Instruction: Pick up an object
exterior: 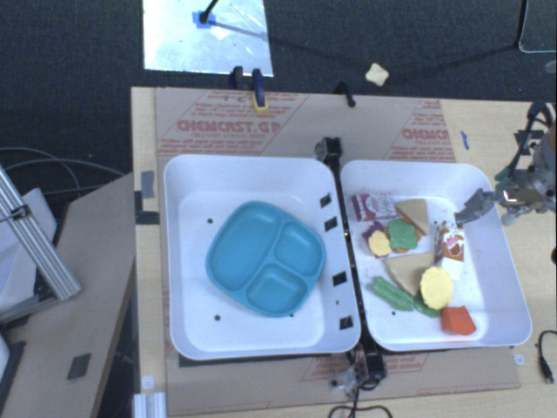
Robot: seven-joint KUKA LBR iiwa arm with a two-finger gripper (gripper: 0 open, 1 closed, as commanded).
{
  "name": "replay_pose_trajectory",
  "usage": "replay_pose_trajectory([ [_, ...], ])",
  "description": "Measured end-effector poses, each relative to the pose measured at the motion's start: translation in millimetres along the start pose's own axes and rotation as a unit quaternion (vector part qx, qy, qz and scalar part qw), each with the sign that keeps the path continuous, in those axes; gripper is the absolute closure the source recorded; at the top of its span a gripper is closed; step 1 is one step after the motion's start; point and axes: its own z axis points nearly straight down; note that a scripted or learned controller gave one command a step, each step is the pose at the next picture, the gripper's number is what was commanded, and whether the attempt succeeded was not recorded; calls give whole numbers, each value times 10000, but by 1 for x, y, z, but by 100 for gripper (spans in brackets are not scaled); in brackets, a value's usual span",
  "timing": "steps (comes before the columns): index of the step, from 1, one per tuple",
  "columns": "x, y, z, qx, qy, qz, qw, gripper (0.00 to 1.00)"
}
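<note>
- My pincer (481, 204) hangs over the right rim of the right bin (509, 273), just above the toy food; I cannot tell how it is set, and nothing shows in it.
- The nearest object, a small red-and-white packet (450, 244), lies just left of and below my tip, its long axis running up-down in the view, top end tilted slightly left.
- Risk: it touches a tan wedge (403, 271) and sits just above a yellow lemon-like piece (436, 286), so a descent slightly off could nudge neighbours or catch two.
- Risk: approaching along its long axis, I may slip off its ends.
- The blue tray (265, 258) in the left bin (187, 233) lies well apart.
</note>
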Motion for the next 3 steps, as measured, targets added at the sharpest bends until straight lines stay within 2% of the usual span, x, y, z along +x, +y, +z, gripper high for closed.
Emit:
replay_pose_trajectory([
  [1,-15,-22,125,58,17,23,10000,0],
  [2,26,-60,84,7,13,-5,10000,0],
  [3,-13,-60,120,15,1,26,10000,0],
])
